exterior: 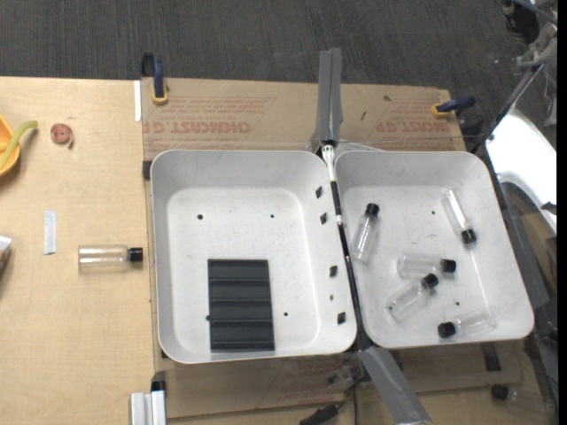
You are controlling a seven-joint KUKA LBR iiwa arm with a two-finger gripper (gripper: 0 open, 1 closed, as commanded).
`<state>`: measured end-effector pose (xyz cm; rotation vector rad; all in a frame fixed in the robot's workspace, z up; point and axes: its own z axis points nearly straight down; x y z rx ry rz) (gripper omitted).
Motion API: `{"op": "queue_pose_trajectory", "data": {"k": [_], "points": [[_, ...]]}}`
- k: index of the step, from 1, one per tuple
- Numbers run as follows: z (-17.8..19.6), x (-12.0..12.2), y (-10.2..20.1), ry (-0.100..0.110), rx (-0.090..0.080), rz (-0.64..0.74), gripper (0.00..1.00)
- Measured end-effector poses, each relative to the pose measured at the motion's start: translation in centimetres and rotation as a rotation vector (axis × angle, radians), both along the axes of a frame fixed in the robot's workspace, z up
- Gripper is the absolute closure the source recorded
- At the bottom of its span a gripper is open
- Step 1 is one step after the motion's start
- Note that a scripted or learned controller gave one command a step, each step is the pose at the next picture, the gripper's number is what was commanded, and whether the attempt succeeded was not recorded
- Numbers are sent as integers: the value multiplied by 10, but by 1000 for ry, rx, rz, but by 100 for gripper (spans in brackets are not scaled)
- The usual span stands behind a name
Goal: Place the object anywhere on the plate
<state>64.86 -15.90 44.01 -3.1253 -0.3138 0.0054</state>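
Note:
A black ribbed plate point(240, 305) lies flat in the left bin point(177, 184), towards its front edge. The right bin point(496, 237) holds several clear vials with black caps, all lying on their sides. One vial point(365, 231) lies near the bin's left wall and another point(459, 215) near the back right. Two more point(425, 265) point(415, 295) lie close together in the middle, and a last one point(465, 326) rests against the front wall. Part of the arm point(532, 7) stands at the top right corner, well outside the bins.
A clear bottle point(108, 255) lies on the wooden bench left of the bins. Clamps point(156, 78) point(452, 106) hold the cardboard sheet behind the bins. A grey bar point(330, 96) runs back from the seam between the bins. A yellow object point(9, 144) sits at the far left edge.

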Motion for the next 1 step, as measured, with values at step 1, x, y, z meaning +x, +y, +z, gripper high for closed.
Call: {"op": "queue_pose_trajectory", "data": {"k": [1], "points": [[-1, 0, -64, 3, 0, 1, 0]]}}
